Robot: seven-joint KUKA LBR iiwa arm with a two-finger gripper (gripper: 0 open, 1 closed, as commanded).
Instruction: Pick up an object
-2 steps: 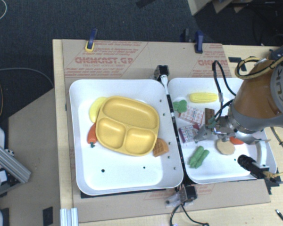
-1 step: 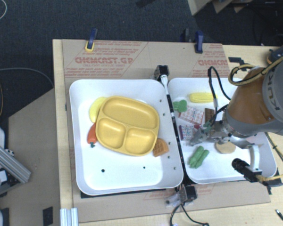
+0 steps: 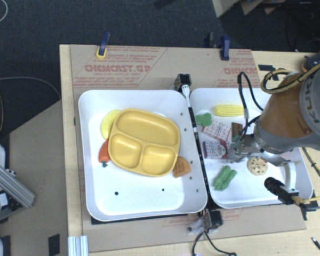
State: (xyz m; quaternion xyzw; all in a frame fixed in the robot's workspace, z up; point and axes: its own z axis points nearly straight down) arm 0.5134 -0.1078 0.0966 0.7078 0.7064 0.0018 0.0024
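Gripper point(image 3: 239, 149) low in right bin point(image 3: 304, 183), just right of red-white packet point(image 3: 215, 141); can't tell jaw state. Packet probably light, crinkly, slippery; pinch an edge.

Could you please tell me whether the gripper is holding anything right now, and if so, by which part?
It cannot be told. The gripper is low in the right bin by the red-and-white packet, but the arm's wrist hides its tips.

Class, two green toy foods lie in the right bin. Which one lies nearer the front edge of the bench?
The long green bean pod, near the cookie. The other green piece sits farther back, beside the corn.
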